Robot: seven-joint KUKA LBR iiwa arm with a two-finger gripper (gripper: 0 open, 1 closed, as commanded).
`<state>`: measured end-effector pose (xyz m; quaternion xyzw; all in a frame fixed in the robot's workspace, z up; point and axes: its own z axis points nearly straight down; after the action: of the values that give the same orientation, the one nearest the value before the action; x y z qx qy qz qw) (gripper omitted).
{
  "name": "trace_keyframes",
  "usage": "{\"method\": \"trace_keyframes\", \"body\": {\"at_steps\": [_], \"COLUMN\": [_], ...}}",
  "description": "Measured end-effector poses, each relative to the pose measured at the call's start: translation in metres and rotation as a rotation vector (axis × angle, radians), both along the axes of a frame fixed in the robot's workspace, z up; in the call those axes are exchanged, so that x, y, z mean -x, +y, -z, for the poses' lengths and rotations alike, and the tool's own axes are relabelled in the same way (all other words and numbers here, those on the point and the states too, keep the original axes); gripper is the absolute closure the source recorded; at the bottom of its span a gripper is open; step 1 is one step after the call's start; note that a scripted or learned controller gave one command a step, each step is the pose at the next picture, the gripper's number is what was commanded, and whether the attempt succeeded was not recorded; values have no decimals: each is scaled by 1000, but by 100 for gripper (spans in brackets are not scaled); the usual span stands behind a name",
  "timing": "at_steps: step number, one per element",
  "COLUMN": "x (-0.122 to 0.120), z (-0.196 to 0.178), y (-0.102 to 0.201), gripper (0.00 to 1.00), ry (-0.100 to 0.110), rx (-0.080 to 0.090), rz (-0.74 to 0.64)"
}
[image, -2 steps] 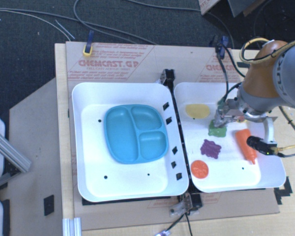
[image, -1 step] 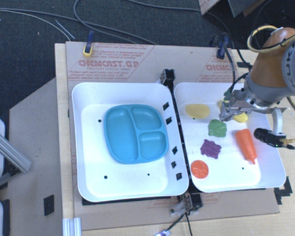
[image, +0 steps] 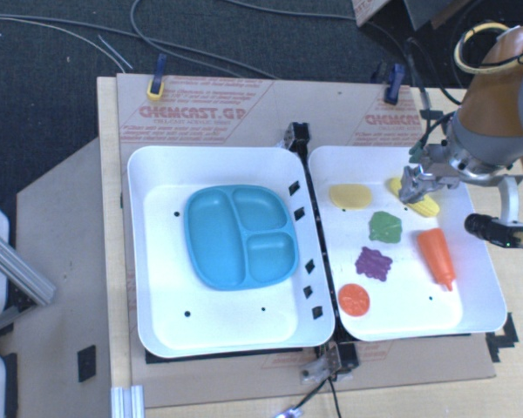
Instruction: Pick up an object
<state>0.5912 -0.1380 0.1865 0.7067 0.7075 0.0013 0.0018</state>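
The right bin [image: 471,316] holds several toy foods: a pale yellow piece [image: 350,197], a green piece [image: 385,227], a purple piece [image: 374,264], an orange-red round piece [image: 354,300], an orange carrot [image: 437,255] and a yellow piece [image: 425,205] at the back. My gripper [image: 413,192] hangs low over that yellow piece, partly covering it. The arm's wrist hides much of the piece beneath it.
The left bin [image: 152,233] holds a blue divided tray [image: 241,235]. A black divider [image: 307,225] with clips runs between the bins. Blue clamps [image: 157,85] pin the cardboard at the back. Cables lie on the dark floor beyond.
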Motion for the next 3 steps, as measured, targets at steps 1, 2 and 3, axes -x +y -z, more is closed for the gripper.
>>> {"method": "trace_keyframes", "body": {"at_steps": [1, 2, 3], "x": [-2, 3, 1], "z": [-53, -57, -62], "y": [0, 60, 107], "gripper": [100, 100, 100], "ry": [-3, 6, 4], "rx": [1, -3, -3], "rz": [0, -4, -4]}}
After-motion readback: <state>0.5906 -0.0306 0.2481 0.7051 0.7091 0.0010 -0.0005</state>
